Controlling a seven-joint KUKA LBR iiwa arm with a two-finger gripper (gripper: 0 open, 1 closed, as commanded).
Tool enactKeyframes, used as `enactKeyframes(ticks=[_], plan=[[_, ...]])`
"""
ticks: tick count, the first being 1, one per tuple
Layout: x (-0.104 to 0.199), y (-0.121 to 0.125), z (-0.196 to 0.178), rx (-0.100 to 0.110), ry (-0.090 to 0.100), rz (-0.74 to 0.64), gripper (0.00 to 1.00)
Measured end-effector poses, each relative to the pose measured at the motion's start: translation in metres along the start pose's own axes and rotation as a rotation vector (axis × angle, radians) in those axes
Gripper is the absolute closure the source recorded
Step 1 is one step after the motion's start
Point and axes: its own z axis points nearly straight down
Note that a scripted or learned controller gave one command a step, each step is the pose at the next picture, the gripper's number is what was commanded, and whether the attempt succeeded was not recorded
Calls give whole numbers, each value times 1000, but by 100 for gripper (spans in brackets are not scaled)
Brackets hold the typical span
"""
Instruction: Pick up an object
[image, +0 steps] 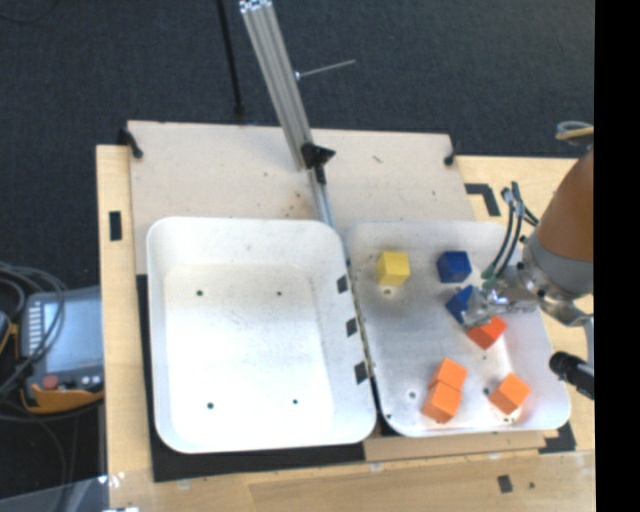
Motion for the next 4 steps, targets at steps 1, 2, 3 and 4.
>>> enactKeyframes(ticks=[1, 2, 3, 4], plan=[[-1, 2, -40, 0, 0, 0, 100], [-2, 4, -69, 2, 1, -1, 100], [42, 6, -58, 5, 2, -3, 100], [103, 4, -50, 6, 4, -4, 100]])
